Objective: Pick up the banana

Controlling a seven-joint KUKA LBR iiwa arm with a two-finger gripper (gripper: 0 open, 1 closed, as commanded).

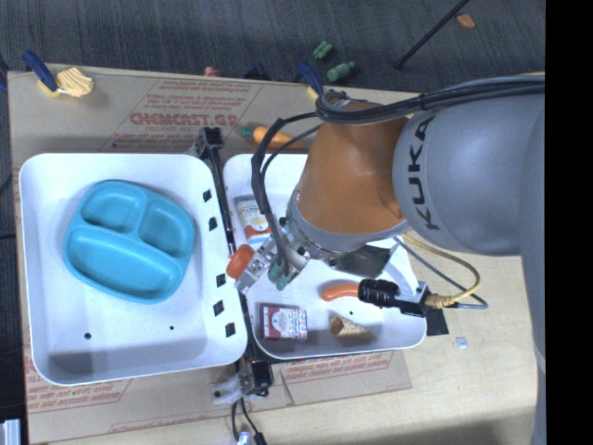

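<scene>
Smooth, glossy turquoise plastic on the divided plate (130, 239). Matt white plastic on both bins (56, 179). Brown printed cardboard (148, 109) beneath. Satin grey casing and shiny orange band on the arm (445, 184). Dark, ribbed carpet (139, 17) beyond the bench.

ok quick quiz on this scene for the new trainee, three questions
1. True or false: the blue divided plate lies in the right bin.
2. Over which does the tool hang? A) the left bin B) the right bin C) the bare bench
3. Fill in: the band on the arm above the wrist is ____.

Key: 1 false, it lies in the left bin; 2 B; 3 orange.
</scene>
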